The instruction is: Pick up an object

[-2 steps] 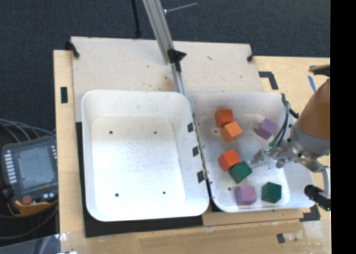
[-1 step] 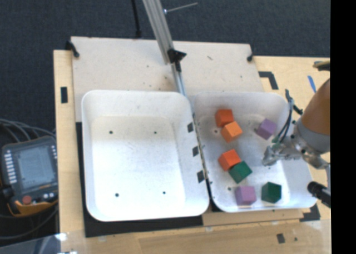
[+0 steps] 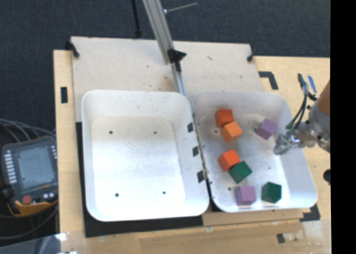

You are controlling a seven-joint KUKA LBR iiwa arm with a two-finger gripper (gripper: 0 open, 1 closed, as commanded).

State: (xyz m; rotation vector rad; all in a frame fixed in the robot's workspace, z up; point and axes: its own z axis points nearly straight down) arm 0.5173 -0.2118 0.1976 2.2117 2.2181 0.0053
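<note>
The right bin (image 3: pixel 295 115) holds several small blocks. Two orange blocks (image 3: pixel 225 117) (image 3: pixel 232 131) lie near its back left, and a third orange block (image 3: pixel 228 158) touches a green block (image 3: pixel 240 171) in the middle. A purple block (image 3: pixel 266 128) lies toward the right wall. Near the front sit another purple block (image 3: pixel 245 194) and another green block (image 3: pixel 271 192). My gripper (image 3: pixel 283 145) hangs low over the right side of this bin, just right of and below the first purple block. Nothing shows between its fingers.
The left bin (image 3: pixel 89 136) stands beside the right one. A slanted metal pole (image 3: pixel 158 22) rises behind the bins. A teach pendant (image 3: pixel 30 172) lies off the bench at the left. Cables hang by the arm's wrist (image 3: pixel 305 108).
</note>
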